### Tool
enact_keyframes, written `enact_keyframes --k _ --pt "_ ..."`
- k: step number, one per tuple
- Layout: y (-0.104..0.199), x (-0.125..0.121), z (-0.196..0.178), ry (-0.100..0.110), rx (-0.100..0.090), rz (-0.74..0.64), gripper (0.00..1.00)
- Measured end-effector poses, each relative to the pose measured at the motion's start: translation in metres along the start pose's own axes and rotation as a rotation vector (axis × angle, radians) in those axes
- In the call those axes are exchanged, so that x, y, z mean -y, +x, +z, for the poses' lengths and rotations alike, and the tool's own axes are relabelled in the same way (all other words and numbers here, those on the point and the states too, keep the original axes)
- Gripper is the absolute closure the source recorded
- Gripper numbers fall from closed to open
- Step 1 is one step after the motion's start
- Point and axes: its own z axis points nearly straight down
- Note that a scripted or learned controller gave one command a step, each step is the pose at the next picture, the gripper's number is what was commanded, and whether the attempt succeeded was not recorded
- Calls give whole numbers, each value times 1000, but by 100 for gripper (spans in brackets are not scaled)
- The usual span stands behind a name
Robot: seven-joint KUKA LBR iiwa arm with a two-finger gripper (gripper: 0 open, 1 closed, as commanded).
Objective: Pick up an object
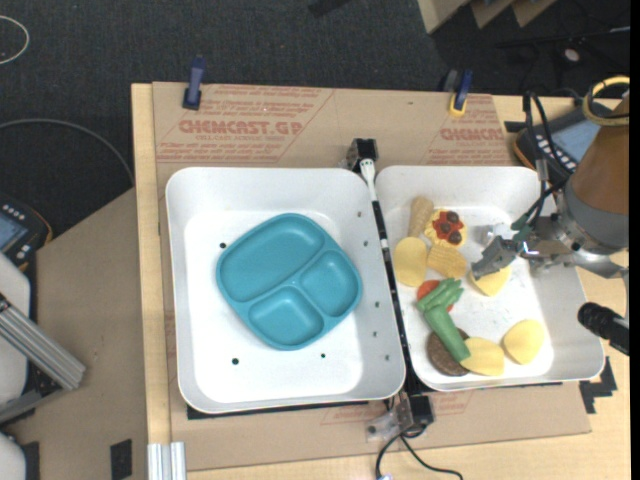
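**Inspector:** Jaws first. The gripper [492, 264] sits low in the right bin [560, 368], dark fingers pointing left. Whether they are parted or closed, or have anything between them, I cannot tell; they overlap a yellow toy piece [490, 283] at the tips.

**Clerk:** Left to right, please.

**Inspector:** Left bin [190, 298]: one blue divided plate [288, 280] with three compartments, lying flat near the middle. Right bin, a cluster of toy food. At its left side, a pale yellow round piece [410, 260]; just beyond it, farther back, a tan stick-shaped piece [420, 214]. Next right, a yellow piece with red and dark spots [446, 228], and a yellow ridged piece [447, 261] below it. Nearer, a small red piece [429, 289] touching a green vegetable [443, 318], which lies across a brown disc [440, 356].

**Clerk:** And the near right?

**Inspector:** A yellow wedge [484, 357] and a yellow rounded piece [524, 341], side by side. The arm [605, 193] enters from the right.
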Motion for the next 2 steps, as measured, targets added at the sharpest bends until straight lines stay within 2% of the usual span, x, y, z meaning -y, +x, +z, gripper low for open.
enact_keyframes --k 1,2 --pt "9 34 76 7 -3 1 0" --pt "8 31 62 -4 2 2 100"
